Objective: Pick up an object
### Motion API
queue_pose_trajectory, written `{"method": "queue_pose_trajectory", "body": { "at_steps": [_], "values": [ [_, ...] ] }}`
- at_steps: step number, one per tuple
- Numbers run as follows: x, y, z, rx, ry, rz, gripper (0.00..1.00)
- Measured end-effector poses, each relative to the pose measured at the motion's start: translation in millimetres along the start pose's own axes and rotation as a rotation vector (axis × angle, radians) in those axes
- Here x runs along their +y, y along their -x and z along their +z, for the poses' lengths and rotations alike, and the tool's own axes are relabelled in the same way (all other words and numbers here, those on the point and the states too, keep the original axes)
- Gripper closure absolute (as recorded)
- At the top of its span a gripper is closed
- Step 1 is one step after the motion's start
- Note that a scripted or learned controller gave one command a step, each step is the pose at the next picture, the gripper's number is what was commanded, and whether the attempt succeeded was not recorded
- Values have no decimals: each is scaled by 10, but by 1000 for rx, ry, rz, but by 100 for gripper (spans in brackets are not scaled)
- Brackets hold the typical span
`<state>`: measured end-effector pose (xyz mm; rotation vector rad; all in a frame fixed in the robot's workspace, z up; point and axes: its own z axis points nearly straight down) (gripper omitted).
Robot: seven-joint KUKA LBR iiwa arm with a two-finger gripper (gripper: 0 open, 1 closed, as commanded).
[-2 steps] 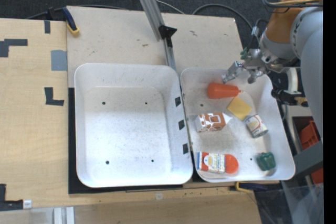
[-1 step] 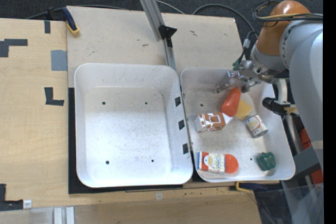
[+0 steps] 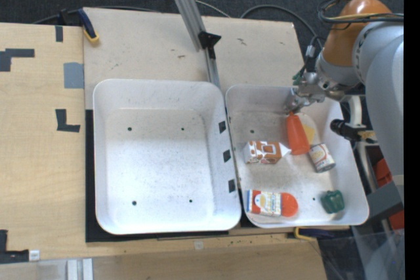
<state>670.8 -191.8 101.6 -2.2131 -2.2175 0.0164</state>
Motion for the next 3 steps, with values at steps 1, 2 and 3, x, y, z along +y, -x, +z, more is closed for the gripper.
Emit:
{"method": "queue_pose_trajectory", "body": {
  "at_steps": [1, 2, 3],
  "values": [
    [25, 67, -612, -1, 20, 0, 100],
    [55, 114, -1242, -1, 20, -1, 100],
    [61, 108, -1702, 0, 18, 0, 100]
  ]
}}
